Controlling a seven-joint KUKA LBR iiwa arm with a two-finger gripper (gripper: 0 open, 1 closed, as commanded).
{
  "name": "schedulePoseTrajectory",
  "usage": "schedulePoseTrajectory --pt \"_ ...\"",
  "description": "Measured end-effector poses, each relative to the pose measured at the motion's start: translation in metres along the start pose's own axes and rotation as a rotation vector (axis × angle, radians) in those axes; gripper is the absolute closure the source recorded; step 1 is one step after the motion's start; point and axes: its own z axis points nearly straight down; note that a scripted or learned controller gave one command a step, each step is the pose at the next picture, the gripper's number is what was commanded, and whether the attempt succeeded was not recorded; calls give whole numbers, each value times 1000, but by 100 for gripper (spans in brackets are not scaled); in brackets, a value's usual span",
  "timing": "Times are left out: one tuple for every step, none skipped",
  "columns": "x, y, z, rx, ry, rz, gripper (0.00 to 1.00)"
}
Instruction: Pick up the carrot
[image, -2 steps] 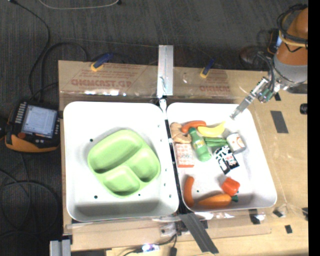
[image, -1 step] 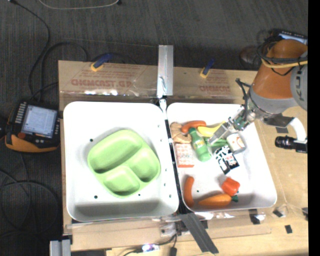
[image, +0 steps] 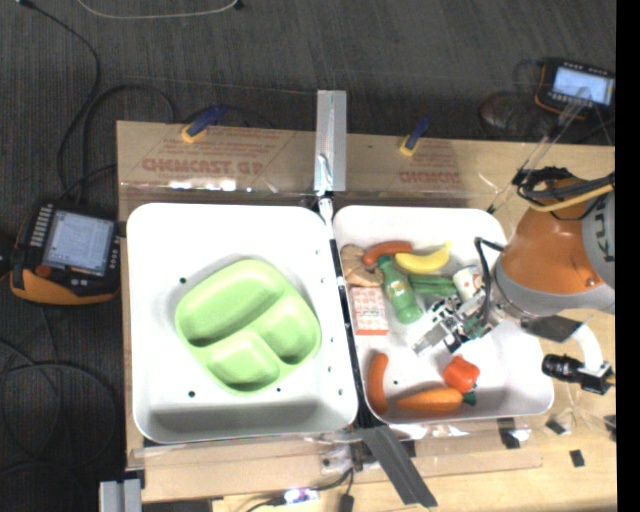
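Dark carpet with cables surrounds our worktop (image: 200, 150), which carries two white bins. Our left bin (image: 150, 400) holds a green divided tray (image: 248, 325). Our right bin (image: 520, 395) is crowded: the carrot (image: 425, 402) lies along the near wall, just beside a red pepper (image: 461, 374), with a banana (image: 424, 261) and green bottle (image: 400, 296) farther back. Our gripper (image: 447, 330) hangs mid-bin above the carrot, apart from it, and we can't tell if the fingers are open or closed.
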Motion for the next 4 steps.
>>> schedulePoseTrajectory --pt "27 10 5 -48 -32 766 0" --pt "-12 -22 -212 32 12 582 0" --pt "-41 -56 -144 36 10 746 0" --pt "-33 -52 -104 37 11 802 0"
